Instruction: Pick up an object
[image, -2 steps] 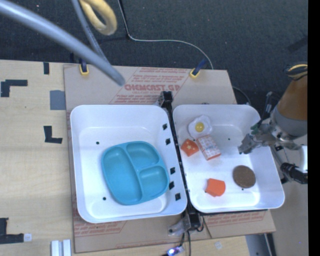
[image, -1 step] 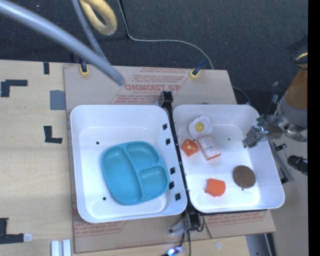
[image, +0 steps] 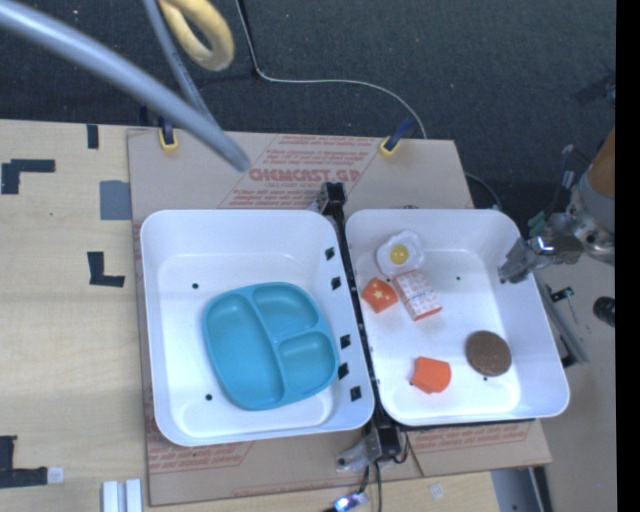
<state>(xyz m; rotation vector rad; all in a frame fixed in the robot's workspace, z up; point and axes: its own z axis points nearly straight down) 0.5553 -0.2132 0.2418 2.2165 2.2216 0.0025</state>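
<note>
Gripper (image: 522, 258) at the right bin's (image: 530, 400) right rim, nothing between its fingers; how far they are parted cannot be told.

The likely picks lie in the right bin: a brown disc (image: 488, 353) near the right wall, an orange block (image: 431, 375) toward the near edge, and by the divider an egg-like white and yellow piece (image: 400, 252), a small orange-red toy (image: 378, 295) and a printed packet (image: 417, 296), close together. All look light and stiff. The disc seems flat, best pinched across its edge; the block offers squarer sides and open floor around it. The blue divided plate (image: 270, 343) fills the left bin's (image: 160, 240) middle.
</note>
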